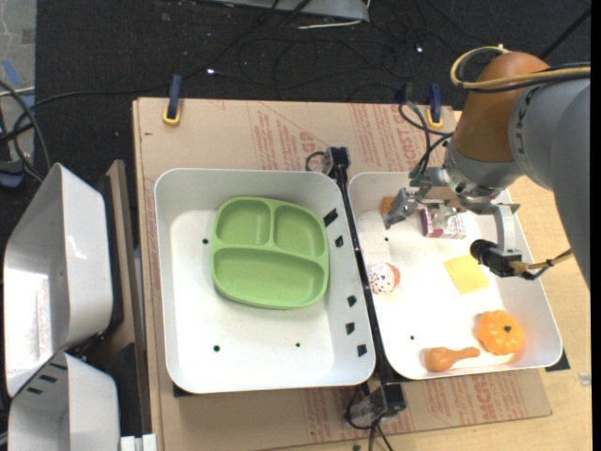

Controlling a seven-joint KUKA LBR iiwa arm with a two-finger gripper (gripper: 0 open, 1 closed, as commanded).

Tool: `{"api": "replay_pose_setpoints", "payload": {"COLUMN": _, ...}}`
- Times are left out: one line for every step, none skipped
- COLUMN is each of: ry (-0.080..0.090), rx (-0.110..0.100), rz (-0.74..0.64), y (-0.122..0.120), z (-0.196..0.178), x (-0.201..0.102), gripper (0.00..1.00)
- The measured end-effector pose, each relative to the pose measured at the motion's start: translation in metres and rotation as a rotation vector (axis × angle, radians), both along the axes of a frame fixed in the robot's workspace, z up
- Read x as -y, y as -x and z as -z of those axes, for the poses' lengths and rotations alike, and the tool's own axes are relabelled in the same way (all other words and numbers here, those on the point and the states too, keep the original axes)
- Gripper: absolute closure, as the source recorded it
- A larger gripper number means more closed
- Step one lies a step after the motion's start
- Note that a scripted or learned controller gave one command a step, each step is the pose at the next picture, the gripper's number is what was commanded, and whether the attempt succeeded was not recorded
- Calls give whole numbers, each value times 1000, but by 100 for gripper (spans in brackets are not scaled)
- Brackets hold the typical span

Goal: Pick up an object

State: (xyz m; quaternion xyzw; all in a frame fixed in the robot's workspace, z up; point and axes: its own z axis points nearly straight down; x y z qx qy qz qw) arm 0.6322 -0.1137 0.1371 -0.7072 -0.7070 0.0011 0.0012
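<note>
Approach step. The gripper (427, 205) hangs over the right bin (540, 294), at its 11 o'clock corner; whether the claw is released or clenched cannot be told. A small purple-and-white carton (443, 222) lies just beside it, at 4 o'clock. Next move, by judgement: centre over the carton and descend. A yellow square (466, 274), a pumpkin (498, 332) and an orange gourd (449, 356) lie toward 5 o'clock.

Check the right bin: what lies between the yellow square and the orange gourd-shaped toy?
Camera view: bare white bin floor between the yellow square and the gourd-shaped toy; the orange pumpkin sits just right of that line.
</note>
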Motion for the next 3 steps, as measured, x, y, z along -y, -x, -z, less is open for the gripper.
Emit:
{"api": "replay_pose_setpoints", "payload": {"ry": 1, "rx": 5, "rz": 0, "y": -1, "z": -13, "x": 0, "gripper": 100}}
{"api": "replay_pose_setpoints", "payload": {"ry": 2, "rx": 9, "rz": 1, "y": -5, "z": -59, "x": 7, "gripper": 100}}
{"api": "replay_pose_setpoints", "payload": {"ry": 1, "rx": 6, "rz": -1, "y": -6, "z": -68, "x": 7, "gripper": 100}}
